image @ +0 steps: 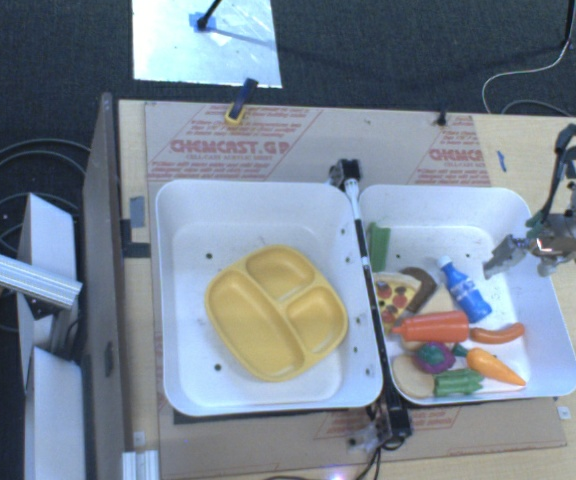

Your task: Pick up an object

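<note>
Smooth plastic toy veg pile, glossy blue bottle (pixel 464 289), rt bin (pixel 558 358).

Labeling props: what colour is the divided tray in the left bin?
Yellow, plain with no pattern: the divided tray, seen clearly in the camera view.

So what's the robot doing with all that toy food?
The robot arm is reaching in from the right, and its gripper sits over the right bin, close to a blue bottle. It isn't holding anything yet. That bin also has a pizza slice, a red pepper and an orange carrot. The left bin has a yellow divided plate lying in it.
</note>
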Controlling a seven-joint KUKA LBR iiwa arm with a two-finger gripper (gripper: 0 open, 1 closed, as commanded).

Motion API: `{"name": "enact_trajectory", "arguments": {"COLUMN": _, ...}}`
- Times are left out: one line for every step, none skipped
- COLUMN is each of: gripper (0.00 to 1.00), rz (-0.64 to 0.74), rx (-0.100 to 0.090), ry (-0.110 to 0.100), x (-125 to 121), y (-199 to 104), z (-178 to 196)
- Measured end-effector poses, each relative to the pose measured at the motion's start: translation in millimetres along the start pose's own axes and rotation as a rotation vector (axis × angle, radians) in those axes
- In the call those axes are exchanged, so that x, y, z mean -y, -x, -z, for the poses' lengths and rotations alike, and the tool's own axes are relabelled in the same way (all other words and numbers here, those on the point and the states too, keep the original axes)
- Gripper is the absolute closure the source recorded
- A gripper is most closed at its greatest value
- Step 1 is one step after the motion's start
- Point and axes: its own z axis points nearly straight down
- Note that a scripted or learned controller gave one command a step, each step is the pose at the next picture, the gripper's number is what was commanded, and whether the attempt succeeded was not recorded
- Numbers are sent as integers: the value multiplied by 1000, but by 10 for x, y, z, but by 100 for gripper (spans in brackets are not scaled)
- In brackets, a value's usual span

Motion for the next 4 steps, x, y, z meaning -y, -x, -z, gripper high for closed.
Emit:
{"name": "enact_trajectory", "arguments": {"gripper": 0, "rz": -2, "rx": -3, "ry": -7, "x": 145, "y": -112, "z": -1047}}
{"name": "enact_trajectory", "arguments": {"gripper": 0, "rz": -4, "rx": 0, "ry": 0, "x": 294, "y": -194, "z": -1672}}
{"name": "enact_trajectory", "arguments": {"gripper": 0, "rz": 2, "rx": 13, "ry": 14, "x": -597, "y": -632, "z": -1360}}
{"name": "enact_trajectory", "arguments": {"gripper": 0, "rz": -4, "rx": -2, "ry": 10, "x": -342, "y": -579, "z": -1609}}
